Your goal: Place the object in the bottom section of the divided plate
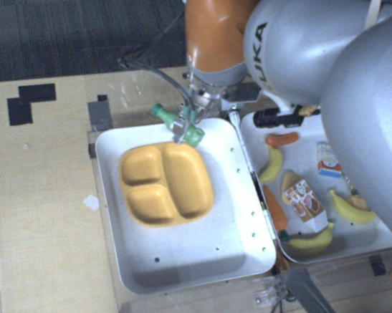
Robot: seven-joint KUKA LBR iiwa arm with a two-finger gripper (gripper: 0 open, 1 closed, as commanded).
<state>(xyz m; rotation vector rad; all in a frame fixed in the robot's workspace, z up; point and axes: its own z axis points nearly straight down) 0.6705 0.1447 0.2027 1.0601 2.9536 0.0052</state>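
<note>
Gripper (189, 120) is seen at the 12 o'clock rim of the left bin (136, 272), clenched on a green bottle (177, 124); the bottle is seen between the fingers, lying tilted, cap end toward 10 o'clock, body end toward 4 o'clock. Bottle is held just above the top edge of the yellow divided plate (165, 183), which is seated in the middle of the left bin.

Plate layout as read from the camera: two small sections at 9 o'clock (upper and lower), one long section at 3 o'clock. Which one counts as "bottom" is judged to be the lower-left small one, nearest the 6 o'clock side of the bin; that reading is not certain.

Task is judged not yet done: bottle is at 12 o'clock of the plate, target is at 6–7 o'clock of it.

Risks from here:
- Grasp looks off-centre on a tilted bottle; slip or rotation during transport is likely, and the bottle could be dropped early into the top or long section.
- A round bottle can roll once released; a release from height or across a divider ridge could send it out of the small section or off the plate.
- The plate is unsecured; it could be pushed by a low approach.

The right bin (331, 245) holds bananas, cartons and a carrot-like item; not involved.
</note>
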